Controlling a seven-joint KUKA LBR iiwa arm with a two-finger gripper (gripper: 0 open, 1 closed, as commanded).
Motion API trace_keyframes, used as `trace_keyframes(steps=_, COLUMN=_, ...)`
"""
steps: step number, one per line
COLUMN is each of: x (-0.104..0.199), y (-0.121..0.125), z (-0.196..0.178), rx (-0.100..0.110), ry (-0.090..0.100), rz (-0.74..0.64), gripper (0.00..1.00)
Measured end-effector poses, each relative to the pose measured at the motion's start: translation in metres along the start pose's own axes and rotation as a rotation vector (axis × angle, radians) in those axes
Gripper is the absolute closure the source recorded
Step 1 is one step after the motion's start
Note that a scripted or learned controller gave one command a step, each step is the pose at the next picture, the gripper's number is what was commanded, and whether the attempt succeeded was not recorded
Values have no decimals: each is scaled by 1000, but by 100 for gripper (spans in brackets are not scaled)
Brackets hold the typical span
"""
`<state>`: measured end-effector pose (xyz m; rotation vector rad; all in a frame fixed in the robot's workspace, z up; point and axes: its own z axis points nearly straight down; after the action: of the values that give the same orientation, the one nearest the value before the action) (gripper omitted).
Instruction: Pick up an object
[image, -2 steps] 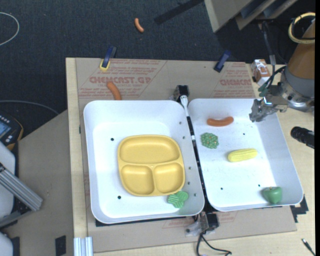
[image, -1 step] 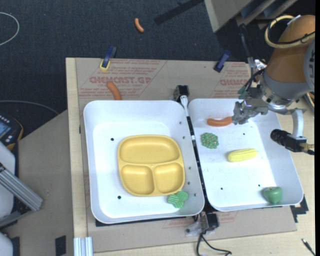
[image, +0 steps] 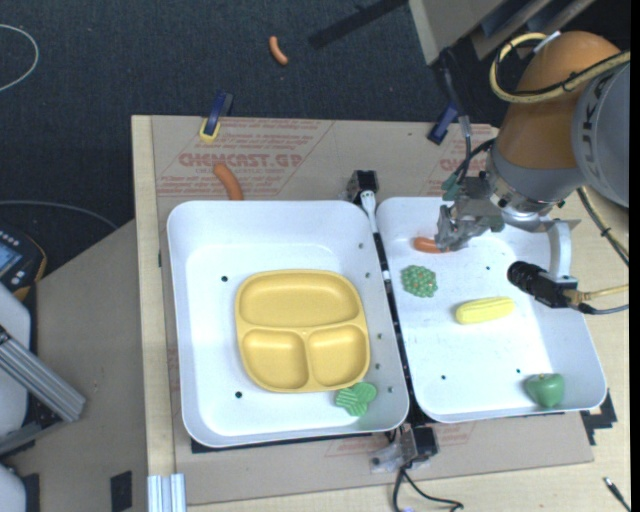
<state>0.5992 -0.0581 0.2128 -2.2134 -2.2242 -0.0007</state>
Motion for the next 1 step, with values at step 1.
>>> trace_keyframes(steps=1, x=52, y=-3, z=3, rx=0, ry=-1, rz=0, gripper=100)
